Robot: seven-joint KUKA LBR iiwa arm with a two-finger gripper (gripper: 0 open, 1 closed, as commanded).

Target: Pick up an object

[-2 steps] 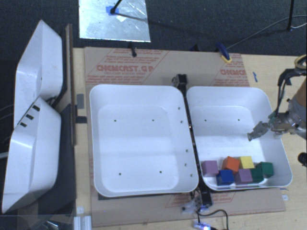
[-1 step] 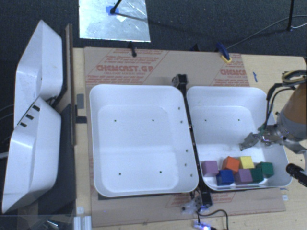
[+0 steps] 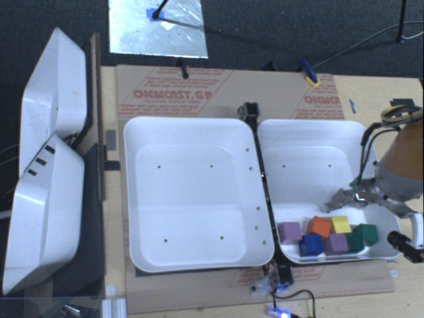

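Several small blocks lie clustered along the front wall of the right bin: a purple one, an orange one, a yellow one, a blue one, a second purple one and a green one. My gripper reaches in from the right and hangs low over the bin, just behind the orange and yellow blocks. The grey and orange wrist sits above it at the view's right edge. No block is seen in the gripper's grasp.
The left bin stands beside the right one on a cardboard sheet. A black divider runs between the bins. White moulded covers lie far left, and a shiny foil sheet lies at the back.
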